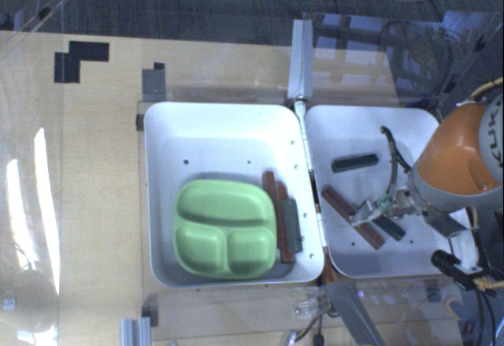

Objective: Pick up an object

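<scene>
In the right bin, close to its near edge, the gripper hangs low at the end of the arm, which comes in over that bin's right edge. Whether the claw is released or clenched cannot be told; its tips merge with the things beneath it. Just under it lie a brown bar, slanting from the bin's middle toward the near edge, and a dark block beside it; contact with either cannot be made out. Farther back in the same bin, a dark grey bar lies apart from the claw, toward the far edge.

In the left bin, a green divided tray fills the near half. Along the tray's right side, against the bin's right wall, a brown stick and a dark grey stick lie side by side, running near to far.
</scene>
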{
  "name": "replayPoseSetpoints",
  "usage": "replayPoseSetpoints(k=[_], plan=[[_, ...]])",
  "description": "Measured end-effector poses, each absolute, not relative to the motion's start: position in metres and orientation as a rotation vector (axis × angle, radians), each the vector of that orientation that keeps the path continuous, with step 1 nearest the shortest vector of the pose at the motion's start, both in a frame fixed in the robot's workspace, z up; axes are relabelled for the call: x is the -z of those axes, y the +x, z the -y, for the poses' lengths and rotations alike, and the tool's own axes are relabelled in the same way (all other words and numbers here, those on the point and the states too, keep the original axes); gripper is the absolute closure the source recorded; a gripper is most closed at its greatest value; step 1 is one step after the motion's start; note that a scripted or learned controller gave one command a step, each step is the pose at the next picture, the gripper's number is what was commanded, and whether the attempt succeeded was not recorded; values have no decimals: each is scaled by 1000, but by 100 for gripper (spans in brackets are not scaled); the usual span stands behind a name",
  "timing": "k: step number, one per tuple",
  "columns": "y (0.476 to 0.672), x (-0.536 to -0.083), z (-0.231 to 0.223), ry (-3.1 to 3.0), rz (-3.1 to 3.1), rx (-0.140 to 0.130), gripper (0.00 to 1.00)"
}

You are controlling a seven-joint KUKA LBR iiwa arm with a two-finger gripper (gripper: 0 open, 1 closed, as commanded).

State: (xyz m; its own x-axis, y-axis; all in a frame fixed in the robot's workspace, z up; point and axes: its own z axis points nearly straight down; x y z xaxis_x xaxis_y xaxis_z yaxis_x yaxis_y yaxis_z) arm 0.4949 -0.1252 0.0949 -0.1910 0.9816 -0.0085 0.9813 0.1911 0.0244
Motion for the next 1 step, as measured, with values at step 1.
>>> replayPoseSetpoints(k=[1], plan=[[500, -110, 122, 1974, -2406, -39, 100]])
